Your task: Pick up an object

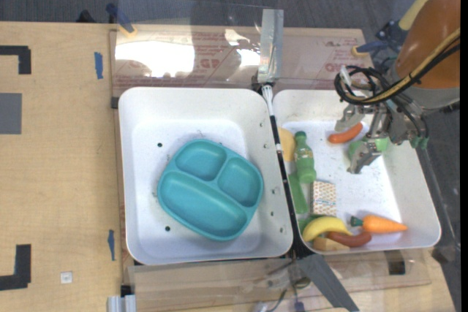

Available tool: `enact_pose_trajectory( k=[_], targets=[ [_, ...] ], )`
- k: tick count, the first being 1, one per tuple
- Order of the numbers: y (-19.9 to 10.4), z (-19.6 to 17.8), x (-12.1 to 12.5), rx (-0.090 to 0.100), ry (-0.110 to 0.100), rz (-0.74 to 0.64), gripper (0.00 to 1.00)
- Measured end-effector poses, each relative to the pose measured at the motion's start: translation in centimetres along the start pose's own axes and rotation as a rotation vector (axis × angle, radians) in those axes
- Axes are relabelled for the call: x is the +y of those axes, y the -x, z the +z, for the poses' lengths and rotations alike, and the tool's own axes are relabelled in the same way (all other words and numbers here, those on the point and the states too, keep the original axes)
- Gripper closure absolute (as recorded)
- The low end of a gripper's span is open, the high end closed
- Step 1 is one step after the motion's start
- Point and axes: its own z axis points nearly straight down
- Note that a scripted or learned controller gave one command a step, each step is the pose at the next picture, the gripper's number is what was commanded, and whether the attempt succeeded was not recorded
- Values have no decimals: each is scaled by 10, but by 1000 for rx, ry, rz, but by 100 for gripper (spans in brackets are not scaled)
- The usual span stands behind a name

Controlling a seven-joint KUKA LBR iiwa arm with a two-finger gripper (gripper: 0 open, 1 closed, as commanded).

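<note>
My gripper (360, 157) hangs over the upper middle of the right bin (409, 179), reaching in from the right under the orange-banded wrist. A small orange carrot-like piece (345, 134) lies just to its upper left, close to the gripper body. I cannot tell whether they touch. Further left, a green bottle (303, 163) lies along the bin's left wall with a yellow item (287, 145) beside it. Near the front wall sit a banana (322, 226), a red sausage-like piece (349, 238) and an orange carrot (380, 225). A checked cracker (324, 195) lies in the middle.
The left bin (139, 120) holds a teal divided plate (210, 188). A ridge (276, 150) separates the two bins. Black cables (365, 84) loop above the gripper. A clear sheet (197, 47) stands behind the bins.
</note>
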Motion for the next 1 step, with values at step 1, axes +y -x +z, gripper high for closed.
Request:
enact_pose_trajectory(
  k=[1],
  targets=[
    [38, 112, -19, -6, -1, 355, 0]
  ],
)
